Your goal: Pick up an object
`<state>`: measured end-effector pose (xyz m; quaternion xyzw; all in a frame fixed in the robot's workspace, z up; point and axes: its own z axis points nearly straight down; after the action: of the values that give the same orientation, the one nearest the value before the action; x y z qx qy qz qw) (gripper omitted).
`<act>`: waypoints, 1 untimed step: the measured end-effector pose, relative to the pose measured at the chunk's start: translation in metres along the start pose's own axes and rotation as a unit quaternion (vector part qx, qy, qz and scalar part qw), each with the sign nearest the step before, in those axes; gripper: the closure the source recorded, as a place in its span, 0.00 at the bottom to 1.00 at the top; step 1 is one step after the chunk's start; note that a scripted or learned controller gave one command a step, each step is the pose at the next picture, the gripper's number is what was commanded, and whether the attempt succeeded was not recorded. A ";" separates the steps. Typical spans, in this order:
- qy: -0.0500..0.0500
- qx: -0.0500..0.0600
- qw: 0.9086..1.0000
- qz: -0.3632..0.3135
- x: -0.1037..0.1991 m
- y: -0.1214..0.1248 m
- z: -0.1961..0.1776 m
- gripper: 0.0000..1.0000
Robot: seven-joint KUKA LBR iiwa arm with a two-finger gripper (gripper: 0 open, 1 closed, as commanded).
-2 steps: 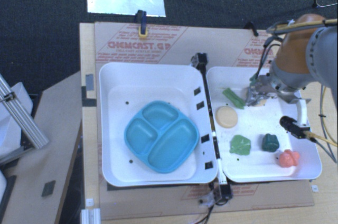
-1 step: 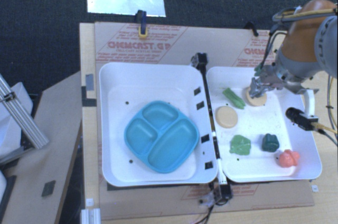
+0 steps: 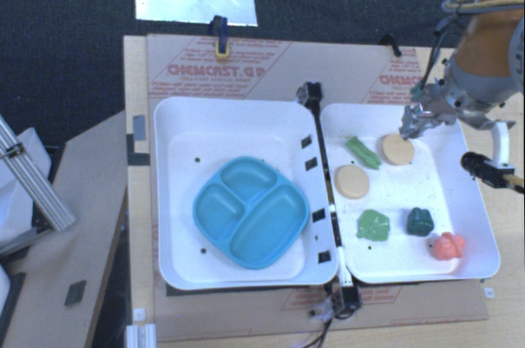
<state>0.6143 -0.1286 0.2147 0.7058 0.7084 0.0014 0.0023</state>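
Note:
In the right bin [image 3: 472, 199] lie two tan discs, one [image 3: 397, 149] near the back and one [image 3: 353, 181] nearer the middle. A green stick [image 3: 362, 152] rests between them, slanted. Toward the front sit a light green lump [image 3: 373, 225], a dark green piece [image 3: 420, 221] and a pink piece [image 3: 447, 245]. My gripper [image 3: 413, 125] hangs just above the back edge of the far tan disc, at the bin's rear. Nothing shows between its tips.
The left bin [image 3: 176, 133] holds a blue divided plate [image 3: 250, 211]. A black clip strip [image 3: 320, 174] runs between the bins. The arm's orange band [image 3: 492, 26] and a black cable end [image 3: 484, 167] hang over the right bin's right side.

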 end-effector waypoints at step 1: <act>0.000 0.001 1.000 0.000 0.000 0.001 -0.024 1.00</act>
<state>0.6154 -0.1287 0.2384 0.7056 0.7086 0.0012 0.0017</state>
